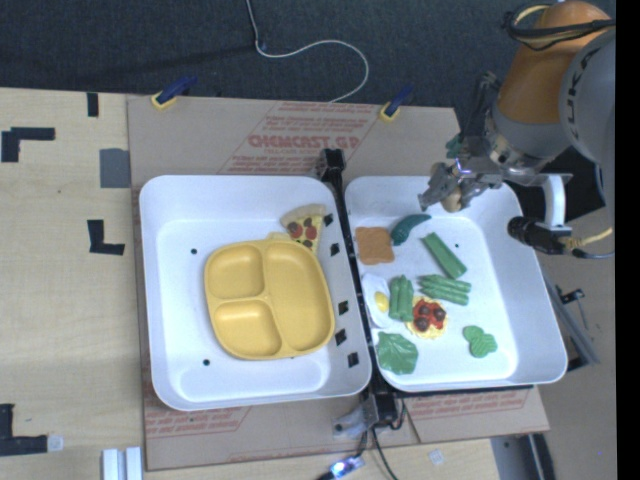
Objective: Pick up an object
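Lettuce leaf (397, 352) sits at right bin's (535, 308) near edge, other food mid-floor. You see gripper (450, 190) above far edge, carrying nothing, finger state indeterminate. Judged: approach step; next, descend on teal piece (408, 228).

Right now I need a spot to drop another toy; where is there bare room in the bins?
Left white bin: bare floor left of the yellow divided plate. Right white bin: bare along its right side. Crowded around the green beans.
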`<control>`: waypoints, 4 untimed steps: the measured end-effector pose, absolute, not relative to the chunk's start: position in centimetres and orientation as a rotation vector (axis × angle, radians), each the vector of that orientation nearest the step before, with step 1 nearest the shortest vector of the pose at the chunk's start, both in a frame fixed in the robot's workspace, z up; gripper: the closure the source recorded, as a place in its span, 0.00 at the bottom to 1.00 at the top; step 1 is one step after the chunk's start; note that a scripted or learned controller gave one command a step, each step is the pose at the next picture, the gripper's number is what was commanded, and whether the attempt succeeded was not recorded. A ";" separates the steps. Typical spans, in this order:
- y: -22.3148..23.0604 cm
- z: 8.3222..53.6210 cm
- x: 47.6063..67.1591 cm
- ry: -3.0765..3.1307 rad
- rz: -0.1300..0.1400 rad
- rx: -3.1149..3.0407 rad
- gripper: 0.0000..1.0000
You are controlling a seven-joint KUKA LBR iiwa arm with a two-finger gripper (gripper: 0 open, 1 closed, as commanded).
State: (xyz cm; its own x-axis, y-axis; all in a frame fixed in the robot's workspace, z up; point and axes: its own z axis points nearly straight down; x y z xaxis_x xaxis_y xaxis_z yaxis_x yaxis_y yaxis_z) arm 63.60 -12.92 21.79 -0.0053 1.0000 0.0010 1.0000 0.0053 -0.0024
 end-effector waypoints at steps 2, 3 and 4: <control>-2.3 21.6 61.1 -2.226 0.002 -2.211 1.00; 2.1 21.5 60.7 -2.225 0.003 -2.214 1.00; 1.8 23.3 59.8 -2.222 0.000 -2.219 1.00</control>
